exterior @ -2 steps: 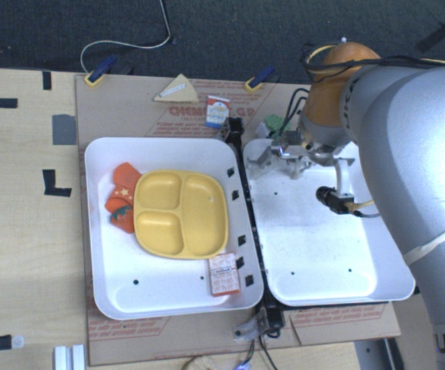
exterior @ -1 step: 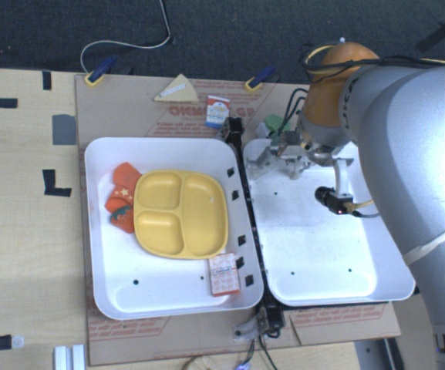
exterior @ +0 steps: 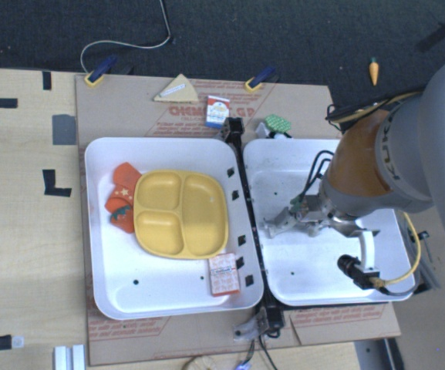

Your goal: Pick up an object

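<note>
A yellow divided plate (exterior: 182, 213) lies in the left bin (exterior: 99, 206). Red and orange toy pieces (exterior: 122, 197) are partly tucked under the plate's left edge. A small red-and-white box (exterior: 224, 274) rests near that bin's front right corner. My gripper (exterior: 278, 223) is low in the right bin (exterior: 284, 284), near its left wall, with the grey arm and orange band (exterior: 357, 164) stretching in from the right. Nothing shows in the gripper, and the arm covers much of the right bin's floor.
Behind the bins on the cardboard lie a tan wedge (exterior: 177, 89), a red-and-white carton (exterior: 217, 112) and a green object (exterior: 278, 123). Blue and yellow clamps (exterior: 99, 72) hold the cardboard's back edge. A black divider (exterior: 241, 199) runs between the bins.
</note>
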`<state>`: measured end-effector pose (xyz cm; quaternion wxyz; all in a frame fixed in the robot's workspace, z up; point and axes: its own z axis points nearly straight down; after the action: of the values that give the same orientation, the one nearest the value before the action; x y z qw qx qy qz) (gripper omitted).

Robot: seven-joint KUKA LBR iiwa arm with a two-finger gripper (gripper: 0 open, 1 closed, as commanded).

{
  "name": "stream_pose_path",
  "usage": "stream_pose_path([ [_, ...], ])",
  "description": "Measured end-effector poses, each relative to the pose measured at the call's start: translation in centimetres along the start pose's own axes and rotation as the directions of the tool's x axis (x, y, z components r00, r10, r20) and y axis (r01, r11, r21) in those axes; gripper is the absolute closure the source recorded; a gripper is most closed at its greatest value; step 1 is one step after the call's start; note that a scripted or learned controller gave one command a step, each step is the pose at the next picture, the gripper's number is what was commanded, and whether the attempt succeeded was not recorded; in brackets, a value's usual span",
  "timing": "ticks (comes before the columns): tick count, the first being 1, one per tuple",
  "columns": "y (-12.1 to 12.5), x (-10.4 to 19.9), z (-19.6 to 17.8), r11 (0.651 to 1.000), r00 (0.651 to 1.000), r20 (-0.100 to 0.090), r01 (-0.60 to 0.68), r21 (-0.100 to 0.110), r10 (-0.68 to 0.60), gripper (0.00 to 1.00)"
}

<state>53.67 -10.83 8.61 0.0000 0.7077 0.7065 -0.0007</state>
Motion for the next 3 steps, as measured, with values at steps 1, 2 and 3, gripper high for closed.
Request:
stream_pose_path([
  [1, 2.3, -6.8, -2.2, 1.0, 1.0, 0.001, 0.001, -0.001, -0.001, 0.0],
  [2, 1.8, 1.2, 0.0, 1.0, 1.0, -0.001, 0.004, -0.003, -0.004, 0.0],
  [3, 7.0, -0.4, -7.8, 1.0, 1.0, 0.001, 0.003, -0.003, -0.003, 0.0],
])
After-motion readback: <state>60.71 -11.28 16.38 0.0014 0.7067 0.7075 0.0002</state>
